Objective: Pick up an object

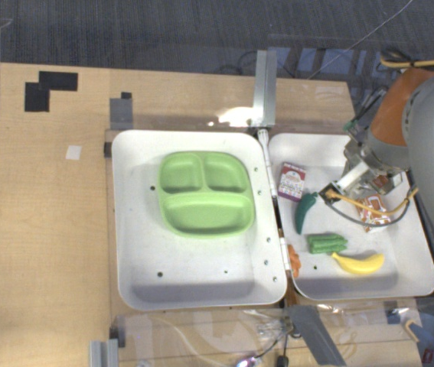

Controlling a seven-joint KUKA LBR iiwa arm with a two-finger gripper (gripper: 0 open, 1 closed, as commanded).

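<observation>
My gripper [373,202] hovers over the middle of the right bin [416,270], coming down from the grey arm with the orange band at the right. Nothing shows held in it. Left of it lie a small purple and white box [291,181] and a dark green pepper [303,211]. Below it lie a green cucumber-like piece [327,243] and a yellow banana [359,262]. The banana is the closest of these, just below and left of the gripper.
The left bin [136,274] holds a light green divided plate [203,193]. A small orange thing [294,262] sits at the right bin's left wall. A raised rim [273,205] runs between the two bins.
</observation>
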